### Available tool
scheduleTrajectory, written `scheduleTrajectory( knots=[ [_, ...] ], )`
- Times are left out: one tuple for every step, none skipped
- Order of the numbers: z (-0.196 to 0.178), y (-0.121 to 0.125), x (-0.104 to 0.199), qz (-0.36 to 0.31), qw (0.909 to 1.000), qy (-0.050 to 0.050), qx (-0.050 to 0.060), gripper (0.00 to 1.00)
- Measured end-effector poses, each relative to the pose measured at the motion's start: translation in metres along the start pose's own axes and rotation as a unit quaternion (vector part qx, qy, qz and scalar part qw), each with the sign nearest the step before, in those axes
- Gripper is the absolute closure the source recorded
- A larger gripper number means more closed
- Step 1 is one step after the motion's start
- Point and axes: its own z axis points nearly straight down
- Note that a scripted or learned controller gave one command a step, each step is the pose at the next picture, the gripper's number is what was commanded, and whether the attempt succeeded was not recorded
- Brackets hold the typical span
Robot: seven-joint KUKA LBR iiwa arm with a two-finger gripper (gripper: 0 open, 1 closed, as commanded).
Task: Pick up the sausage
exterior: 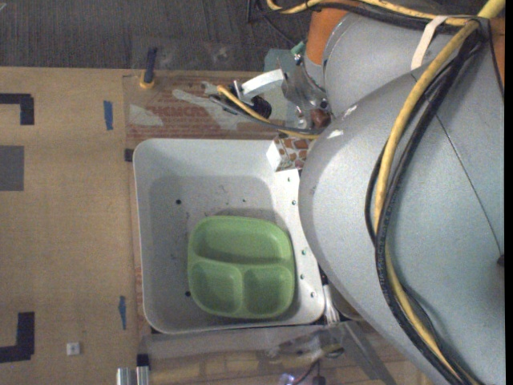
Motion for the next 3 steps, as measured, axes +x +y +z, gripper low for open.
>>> scheduleTrajectory(
  knots=[
    [0.011,-0.070,-0.015,-0.103,0.9947,0.001,0.000,1.00],
    [-0.021,-0.022,-0.044,0.044,0.9990,0.004,-0.001,1.00],
    [0.035,-0.005,-0.100,-0.115,0.9933,0.001,0.000,1.00]
  ],
)
